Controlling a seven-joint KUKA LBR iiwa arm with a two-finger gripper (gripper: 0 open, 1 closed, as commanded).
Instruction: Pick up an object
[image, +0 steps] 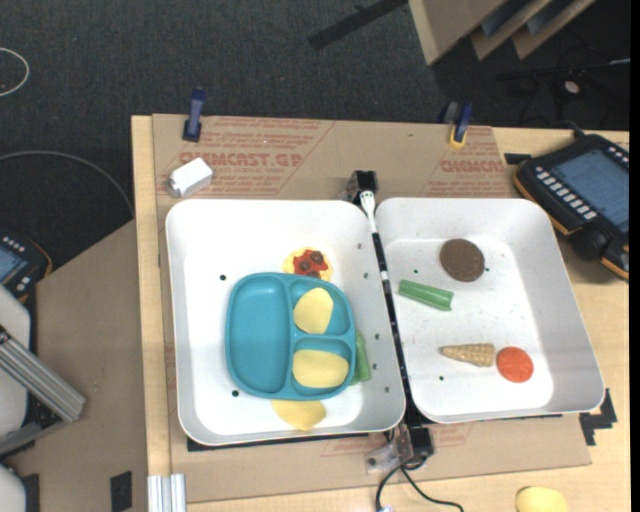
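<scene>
The left bin (195, 260) holds a blue divided tray (262, 335) with two yellow pieces (313, 310) in its right compartments. A small pizza-like toy (308, 263) lies just behind the tray, a yellow piece (300, 411) pokes out at its front, and a green sliver (361, 358) shows at its right side. In the right bin (540, 235) lie a brown round disc (463, 259), a green stick (426, 295), a tan cone (468, 353) and a red round piece (515, 365).
The bins sit on a cardboard sheet (320, 160) held by blue clamps (194, 113). A white block (190, 177) lies at its back left. A black pendant (585, 190) rests at the far right, and a yellow object (540, 499) lies at the front right.
</scene>
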